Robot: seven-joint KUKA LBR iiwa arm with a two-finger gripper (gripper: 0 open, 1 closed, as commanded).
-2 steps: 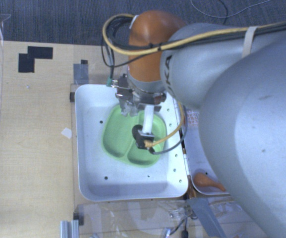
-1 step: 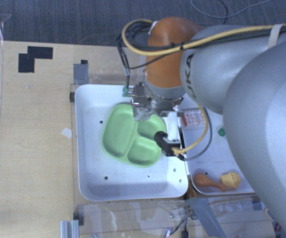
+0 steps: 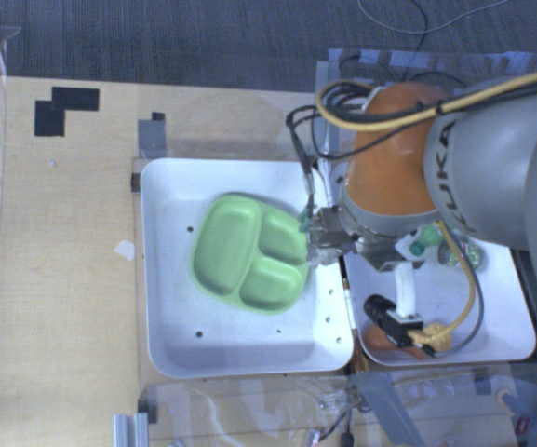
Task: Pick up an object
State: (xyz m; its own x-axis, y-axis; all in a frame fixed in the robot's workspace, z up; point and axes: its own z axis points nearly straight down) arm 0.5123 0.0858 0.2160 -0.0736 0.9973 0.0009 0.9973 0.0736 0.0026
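Green tray (image 3: 249, 254): pale lime plastic, rounded corners, three hollows, one long on its left and two smaller on its right. It lies slightly askew in the middle of the left bin (image 3: 170, 324), outline a little blurred. Gripper (image 3: 316, 236) sits at the tray's right rim, touching or just above it; how wide it stands and whether it has hold cannot be told. Arm (image 3: 491, 175) covers much of the right bin (image 3: 519, 329), where a small green item (image 3: 428, 240) and an orange item (image 3: 380, 343) show.
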